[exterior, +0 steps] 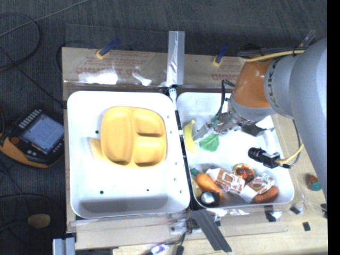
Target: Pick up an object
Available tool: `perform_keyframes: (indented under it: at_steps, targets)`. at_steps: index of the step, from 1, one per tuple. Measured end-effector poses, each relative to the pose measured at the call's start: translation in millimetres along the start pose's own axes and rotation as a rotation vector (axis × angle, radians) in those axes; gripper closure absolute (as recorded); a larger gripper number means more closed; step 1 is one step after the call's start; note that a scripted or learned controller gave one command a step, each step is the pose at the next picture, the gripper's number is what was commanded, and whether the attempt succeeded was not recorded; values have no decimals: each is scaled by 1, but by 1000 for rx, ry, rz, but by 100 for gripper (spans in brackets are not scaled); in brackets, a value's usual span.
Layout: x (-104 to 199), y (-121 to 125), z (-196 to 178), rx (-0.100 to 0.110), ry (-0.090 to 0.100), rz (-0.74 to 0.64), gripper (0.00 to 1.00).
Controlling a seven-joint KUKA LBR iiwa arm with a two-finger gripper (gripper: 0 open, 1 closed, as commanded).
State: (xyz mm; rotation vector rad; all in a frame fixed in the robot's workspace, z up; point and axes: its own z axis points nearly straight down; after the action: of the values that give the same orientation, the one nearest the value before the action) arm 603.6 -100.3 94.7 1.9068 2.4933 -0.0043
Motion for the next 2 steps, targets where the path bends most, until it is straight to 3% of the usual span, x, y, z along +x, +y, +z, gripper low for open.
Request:
perform_keyframes:
  at_steps: [1, 2]
  targets:
    - [0, 2, -11, -6, 1, 1, 100]
    - [0, 2, -11, -5, 1, 1, 0]
